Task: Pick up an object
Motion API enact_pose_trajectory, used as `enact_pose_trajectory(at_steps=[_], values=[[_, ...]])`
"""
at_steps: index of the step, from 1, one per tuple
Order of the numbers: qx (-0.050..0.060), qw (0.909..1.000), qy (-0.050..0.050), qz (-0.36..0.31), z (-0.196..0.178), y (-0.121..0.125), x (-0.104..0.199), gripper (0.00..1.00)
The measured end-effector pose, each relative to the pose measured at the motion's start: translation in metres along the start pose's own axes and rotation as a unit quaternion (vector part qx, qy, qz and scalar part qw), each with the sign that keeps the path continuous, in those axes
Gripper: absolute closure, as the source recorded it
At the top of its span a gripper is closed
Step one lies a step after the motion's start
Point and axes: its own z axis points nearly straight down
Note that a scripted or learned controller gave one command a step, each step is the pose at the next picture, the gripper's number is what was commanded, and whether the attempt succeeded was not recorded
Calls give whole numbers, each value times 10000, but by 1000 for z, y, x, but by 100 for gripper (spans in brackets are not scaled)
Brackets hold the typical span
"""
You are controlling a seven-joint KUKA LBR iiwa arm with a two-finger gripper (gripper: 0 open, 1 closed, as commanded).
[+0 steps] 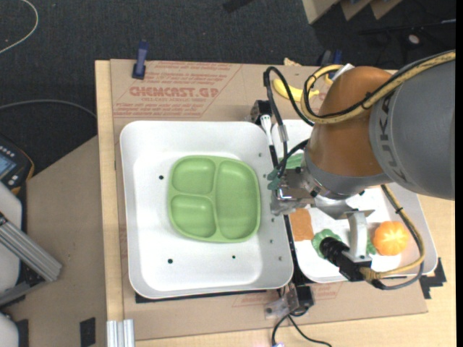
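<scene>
While the arm (376,132) reached in from the right, bent low over the right bin (412,215), we could not tell its claw's state.

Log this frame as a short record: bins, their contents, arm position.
left bin: holds a green divided plate, three compartments, lying flat near the middle
right bin: largely covered by the arm; an orange round object near its right side, a brown flat piece near its left edge
arm: over the right bin, orange band facing the camera
hand: state cannot be told
board under bins: brown with red print
</scene>
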Motion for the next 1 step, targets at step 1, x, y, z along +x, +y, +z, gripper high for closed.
enact_pose_trajectory(at_steps=[1], values=[[-79, 10000, 7, 25, -163, 2, 20, 100]])
